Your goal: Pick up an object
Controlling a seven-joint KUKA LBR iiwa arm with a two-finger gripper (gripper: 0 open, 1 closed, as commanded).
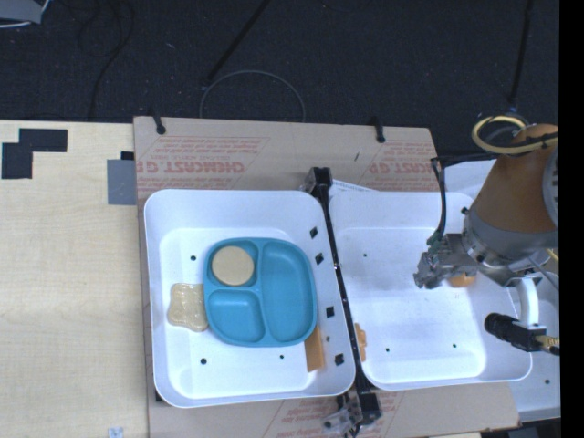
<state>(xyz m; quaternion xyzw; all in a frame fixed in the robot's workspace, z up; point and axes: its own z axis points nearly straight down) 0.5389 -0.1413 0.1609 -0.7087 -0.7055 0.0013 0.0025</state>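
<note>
Orange piece (463, 281) in right bin (406, 340), just beside gripper (436, 274); cannot tell whether gripper is spread or closed. Risks closing off-centre, nudging piece aside and lifting nothing.

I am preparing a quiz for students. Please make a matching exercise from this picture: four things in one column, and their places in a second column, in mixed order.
Things:
1. blue tray
2. round tan disc
3. pale yellow piece
4. hand

Places:
a. over the right bin
b. in a tray compartment
c. beside the tray, on the left bin floor
d. in the left bin, holding the disc

Pairs: 1-d, 2-b, 3-c, 4-a
</note>
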